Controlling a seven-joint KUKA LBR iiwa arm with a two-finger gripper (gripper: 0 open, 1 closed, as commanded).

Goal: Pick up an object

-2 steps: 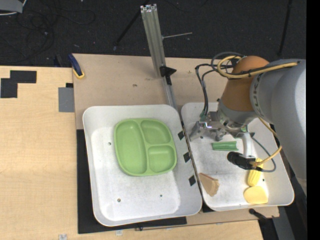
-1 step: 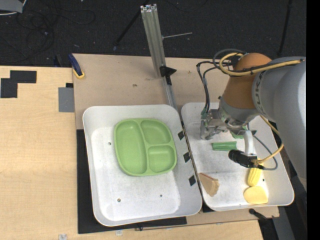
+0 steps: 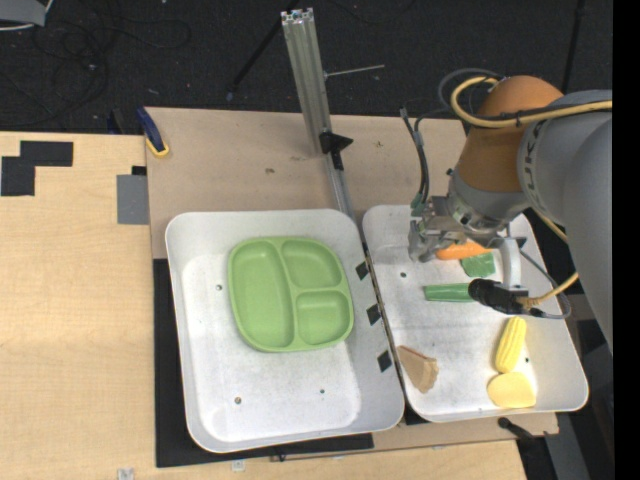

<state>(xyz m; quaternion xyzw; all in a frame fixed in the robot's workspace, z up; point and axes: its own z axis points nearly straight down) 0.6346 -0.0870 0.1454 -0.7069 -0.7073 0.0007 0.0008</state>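
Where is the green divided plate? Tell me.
The green divided plate lies in the left bin, toward its upper middle, across the divider from the gripper.

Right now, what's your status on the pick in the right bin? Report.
Gripper low over right bin, at the orange carrot-like piece; grasp not confirmed. Green pieces alongside. Corn cob, yellow piece, tan wedge lie apart, untouched.

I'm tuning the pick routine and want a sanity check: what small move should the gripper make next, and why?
Probably a short straight descent. The gripper hangs low in the right bin, with the carrot right beside it and a green piece just past that. Whether its tips already reach the carrot cannot be told.
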